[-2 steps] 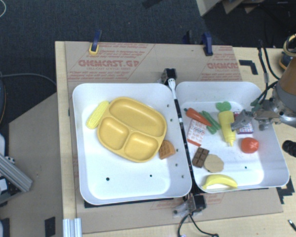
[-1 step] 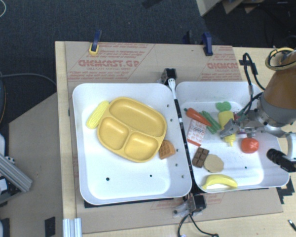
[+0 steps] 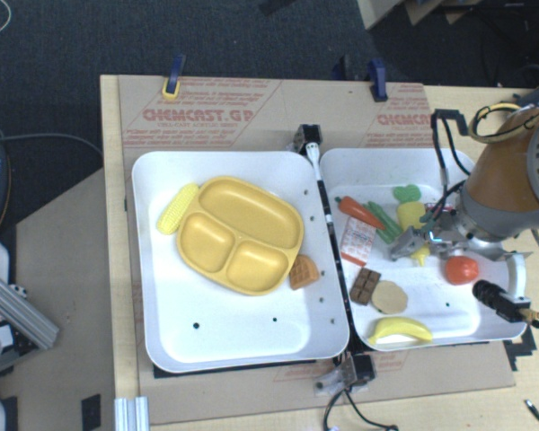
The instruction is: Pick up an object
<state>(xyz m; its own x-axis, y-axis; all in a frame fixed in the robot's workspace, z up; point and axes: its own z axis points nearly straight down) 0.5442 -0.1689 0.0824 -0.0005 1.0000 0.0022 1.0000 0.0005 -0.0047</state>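
My gripper (image 3: pixel 419 243) hangs low in the right bin (image 3: pixel 431 171), near its middle. It is just below a yellow pepper-like toy (image 3: pixel 411 214) and left of a red tomato (image 3: pixel 463 269). Green pieces (image 3: pixel 406 192) and an orange carrot (image 3: pixel 358 210) lie to its upper left. A small yellow bit shows right under the gripper, and I cannot tell whether it is gripped.
The right bin also holds a red-and-white packet (image 3: pixel 357 241), a chocolate bar (image 3: pixel 365 285), a tan round piece (image 3: pixel 391 297) and a banana (image 3: pixel 402 330). In the left bin (image 3: pixel 216 339) lie a yellow divided plate (image 3: pixel 238 236), a corn cob (image 3: pixel 177 207) and a brown piece (image 3: pixel 303 272).
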